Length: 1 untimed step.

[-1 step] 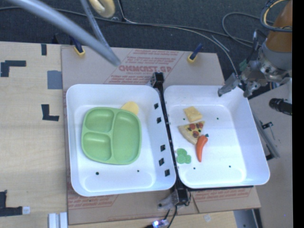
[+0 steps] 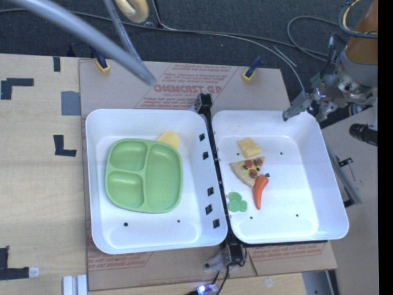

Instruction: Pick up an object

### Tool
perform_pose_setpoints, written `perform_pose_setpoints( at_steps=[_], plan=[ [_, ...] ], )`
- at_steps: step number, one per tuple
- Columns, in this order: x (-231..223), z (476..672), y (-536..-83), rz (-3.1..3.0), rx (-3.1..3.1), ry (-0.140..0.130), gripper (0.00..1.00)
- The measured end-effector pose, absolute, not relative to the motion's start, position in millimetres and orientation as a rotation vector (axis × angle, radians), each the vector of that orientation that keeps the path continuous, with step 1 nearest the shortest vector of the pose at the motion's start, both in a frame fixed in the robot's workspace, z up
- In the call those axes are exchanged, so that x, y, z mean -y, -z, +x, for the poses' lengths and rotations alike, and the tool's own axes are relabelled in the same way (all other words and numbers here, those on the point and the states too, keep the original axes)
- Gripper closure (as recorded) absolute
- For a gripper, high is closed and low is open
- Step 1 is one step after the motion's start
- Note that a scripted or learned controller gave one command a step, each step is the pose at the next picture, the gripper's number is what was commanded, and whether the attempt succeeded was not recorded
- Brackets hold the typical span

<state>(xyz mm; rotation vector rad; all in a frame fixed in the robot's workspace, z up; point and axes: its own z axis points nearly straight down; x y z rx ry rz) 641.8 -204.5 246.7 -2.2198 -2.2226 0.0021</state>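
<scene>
Nearest the camera, bottom of frame: bench [image 2: 37, 183] edge and the cardboard sheet [image 2: 184, 85] under both bins, probably there to fix their position, clamped at the far corners. Left bin [image 2: 98, 226] holds a green tray [image 2: 145, 175], flat, with a yellow piece [image 2: 169, 139] just touching its upper right corner. Right bin [image 2: 325, 220] has the candidates, bunched left of centre: green broccoli [image 2: 236, 202] lowest, near the divider; orange carrot [image 2: 261, 191] just beside it, lying roughly vertical in frame; pizza slice [image 2: 248, 169] touching the carrot's top; yellow cheese block [image 2: 249, 147] right above the pizza. The tight cluster makes a clean grasp harder; broccoli and cheese sit on the outside, so I'd judge them easier picks. Far, upper right: end effector [image 2: 307, 103] hangs over the right bin's top right corner, apart from every item, nothing between the fingers. Can't tell whether it's wide or narrow, too small and dark. Pick not started.
</scene>
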Motion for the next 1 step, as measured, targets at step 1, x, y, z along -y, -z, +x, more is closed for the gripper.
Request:
perform_pose_setpoints(
  at_steps=[1],
  plan=[
    [202.0, 645.0, -202.7, -2.217, 2.222, -0.006, 0.0]
  ],
)
